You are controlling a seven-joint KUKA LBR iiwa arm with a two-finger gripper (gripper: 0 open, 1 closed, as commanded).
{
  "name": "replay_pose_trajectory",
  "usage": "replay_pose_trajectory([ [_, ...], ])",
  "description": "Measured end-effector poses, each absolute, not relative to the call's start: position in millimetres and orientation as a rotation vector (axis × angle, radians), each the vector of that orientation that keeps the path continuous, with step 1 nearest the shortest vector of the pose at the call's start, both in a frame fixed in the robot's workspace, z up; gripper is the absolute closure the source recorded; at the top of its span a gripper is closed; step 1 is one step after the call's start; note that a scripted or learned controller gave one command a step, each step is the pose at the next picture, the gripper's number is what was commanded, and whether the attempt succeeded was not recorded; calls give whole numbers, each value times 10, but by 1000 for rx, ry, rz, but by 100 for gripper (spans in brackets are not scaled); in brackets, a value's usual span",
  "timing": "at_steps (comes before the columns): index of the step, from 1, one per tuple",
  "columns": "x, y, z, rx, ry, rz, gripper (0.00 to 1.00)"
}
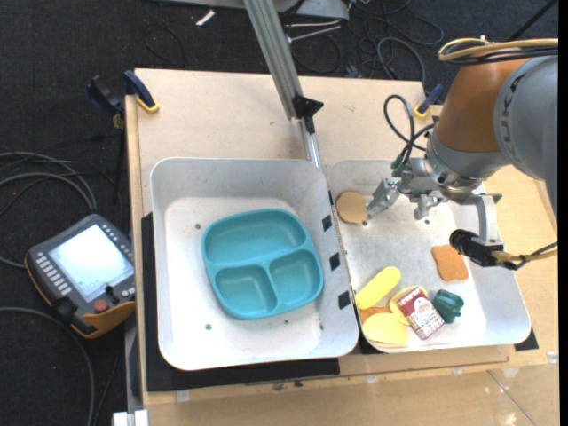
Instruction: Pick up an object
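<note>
Tan round cookie [351,207] lies flat at right bin's [506,304] left edge.

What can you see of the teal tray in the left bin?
The teal tray looks like smooth plastic with rounded corners and three compartments: one long one along its upper side, two smaller ones below. It lies flat and right side up, turned at a slight angle, near the middle of the left bin. Nothing touches it but the bin floor.

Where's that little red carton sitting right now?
The red carton lies near the right bin's front edge, between the yellow pieces and a dark green toy.
</note>
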State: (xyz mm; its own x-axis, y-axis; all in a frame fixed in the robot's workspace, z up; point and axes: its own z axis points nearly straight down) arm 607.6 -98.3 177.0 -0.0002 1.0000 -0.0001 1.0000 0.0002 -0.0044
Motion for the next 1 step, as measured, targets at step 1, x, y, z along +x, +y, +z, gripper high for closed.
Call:
replay_pose_trajectory([
  [1, 6070, -1004, 1130, -2218, -2217, 7, 0],
])
